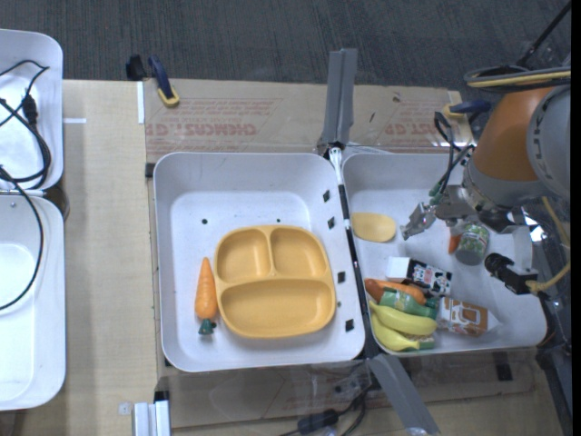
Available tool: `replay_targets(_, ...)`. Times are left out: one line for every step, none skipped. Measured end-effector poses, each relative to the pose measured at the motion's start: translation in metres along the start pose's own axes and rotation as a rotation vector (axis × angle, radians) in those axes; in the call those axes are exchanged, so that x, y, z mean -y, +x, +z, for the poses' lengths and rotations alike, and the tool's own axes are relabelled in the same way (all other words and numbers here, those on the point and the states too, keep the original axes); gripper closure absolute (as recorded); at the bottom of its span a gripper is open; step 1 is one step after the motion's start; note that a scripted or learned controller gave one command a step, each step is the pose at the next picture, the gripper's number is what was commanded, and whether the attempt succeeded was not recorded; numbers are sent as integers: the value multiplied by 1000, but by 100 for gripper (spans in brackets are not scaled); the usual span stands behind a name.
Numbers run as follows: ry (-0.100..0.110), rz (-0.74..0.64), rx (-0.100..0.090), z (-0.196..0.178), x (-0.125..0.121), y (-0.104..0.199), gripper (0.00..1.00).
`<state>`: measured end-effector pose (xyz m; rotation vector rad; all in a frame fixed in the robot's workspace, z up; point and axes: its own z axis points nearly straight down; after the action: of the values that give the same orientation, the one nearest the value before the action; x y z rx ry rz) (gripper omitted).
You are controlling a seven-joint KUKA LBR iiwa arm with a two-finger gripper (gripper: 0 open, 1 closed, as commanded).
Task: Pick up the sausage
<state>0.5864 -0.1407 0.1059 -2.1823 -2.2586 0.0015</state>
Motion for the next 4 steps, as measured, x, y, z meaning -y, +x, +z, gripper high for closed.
replay_targets(-4, -235, -2, 12, -31, -51, 0)
replay_targets(-8, -237, 3, 2, -32, -52, 100)
replay_targets(-6, -237, 3, 2, -32, -52, 0)
replay_targets(-9, -238, 5, -8, -32, -52, 100)
